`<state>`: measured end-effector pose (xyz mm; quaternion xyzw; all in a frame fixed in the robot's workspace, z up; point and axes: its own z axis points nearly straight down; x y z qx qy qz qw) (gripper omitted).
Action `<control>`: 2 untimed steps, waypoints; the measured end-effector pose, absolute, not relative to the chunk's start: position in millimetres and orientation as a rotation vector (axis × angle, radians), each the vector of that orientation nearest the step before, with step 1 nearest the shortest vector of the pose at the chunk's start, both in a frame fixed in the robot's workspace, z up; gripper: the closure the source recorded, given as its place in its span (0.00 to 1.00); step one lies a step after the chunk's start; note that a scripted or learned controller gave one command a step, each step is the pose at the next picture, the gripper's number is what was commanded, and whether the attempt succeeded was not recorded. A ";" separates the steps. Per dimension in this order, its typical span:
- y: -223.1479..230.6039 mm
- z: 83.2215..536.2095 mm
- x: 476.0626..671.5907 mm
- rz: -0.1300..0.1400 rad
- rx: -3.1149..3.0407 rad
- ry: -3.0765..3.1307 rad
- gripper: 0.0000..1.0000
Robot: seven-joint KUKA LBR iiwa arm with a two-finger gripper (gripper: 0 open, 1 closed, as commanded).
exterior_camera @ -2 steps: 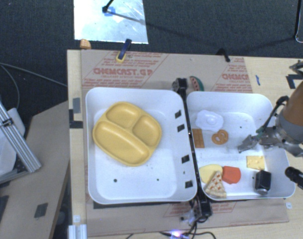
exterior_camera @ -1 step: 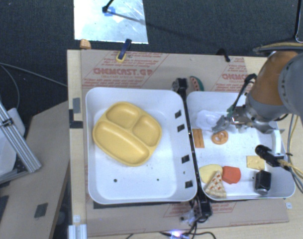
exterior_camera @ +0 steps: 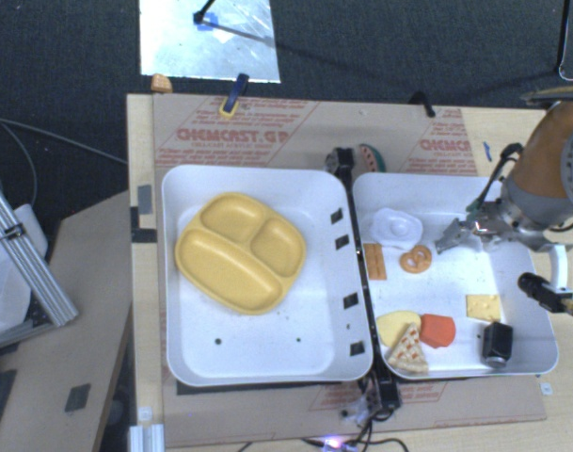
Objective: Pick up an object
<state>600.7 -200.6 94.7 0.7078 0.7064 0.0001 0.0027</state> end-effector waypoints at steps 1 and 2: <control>-206.3 117.1 653.9 0.007 2.208 2.222 0.00; -125.9 83.5 632.9 0.003 2.213 2.233 0.00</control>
